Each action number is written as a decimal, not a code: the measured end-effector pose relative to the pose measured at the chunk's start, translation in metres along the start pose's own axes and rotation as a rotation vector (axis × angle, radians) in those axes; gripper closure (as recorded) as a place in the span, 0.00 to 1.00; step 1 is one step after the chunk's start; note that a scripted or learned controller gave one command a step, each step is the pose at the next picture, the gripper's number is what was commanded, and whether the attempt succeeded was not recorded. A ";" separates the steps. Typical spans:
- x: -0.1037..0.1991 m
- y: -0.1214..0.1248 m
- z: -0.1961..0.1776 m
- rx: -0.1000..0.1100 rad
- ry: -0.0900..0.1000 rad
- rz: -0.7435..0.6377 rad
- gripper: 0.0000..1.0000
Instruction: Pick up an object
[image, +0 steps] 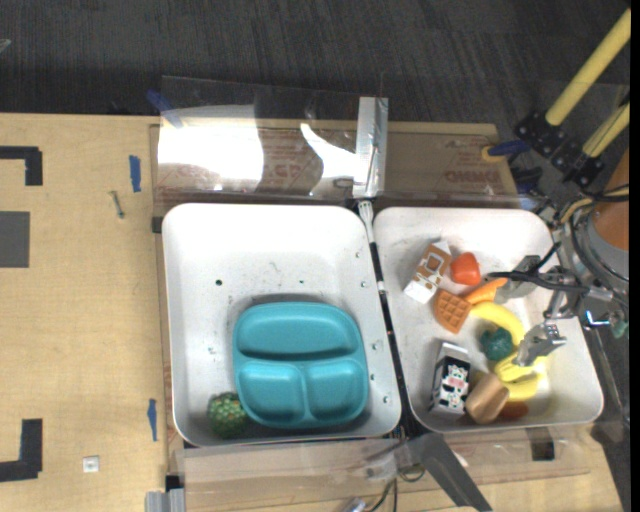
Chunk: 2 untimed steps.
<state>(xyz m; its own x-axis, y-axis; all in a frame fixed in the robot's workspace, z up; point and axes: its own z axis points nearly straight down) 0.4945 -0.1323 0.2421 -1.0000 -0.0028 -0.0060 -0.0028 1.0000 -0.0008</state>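
The right bin (575, 395) holds a heap of toy food. A yellow banana (503, 322) curves around a dark teal piece (495, 343). An orange waffle (451, 309), a red-orange piece (465, 268) and a small white-and-brown carton (430, 270) lie further back. A cow-patterned carton (453, 381) and a brown bread-like piece (487, 397) lie at the front. My gripper (543, 343) reaches in from the right and hangs low over the banana's right end, beside the teal piece. Nothing is visibly held in it.
The left bin (190, 260) holds a teal divided tray (298, 362) and a green bumpy ball (227, 412) in its front left corner. A metal divider (370, 150) stands behind the bins. Cables and yellow struts (590, 70) crowd the right side.
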 end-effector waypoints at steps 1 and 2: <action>-0.015 0.000 0.139 -0.004 0.014 0.008 0.00; -0.003 0.043 0.147 0.005 -0.046 -0.030 0.00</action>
<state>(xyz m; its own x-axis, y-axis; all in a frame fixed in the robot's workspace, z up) 0.4979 -0.0896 0.0952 -0.9981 -0.0325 -0.0521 -0.0321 0.9995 -0.0068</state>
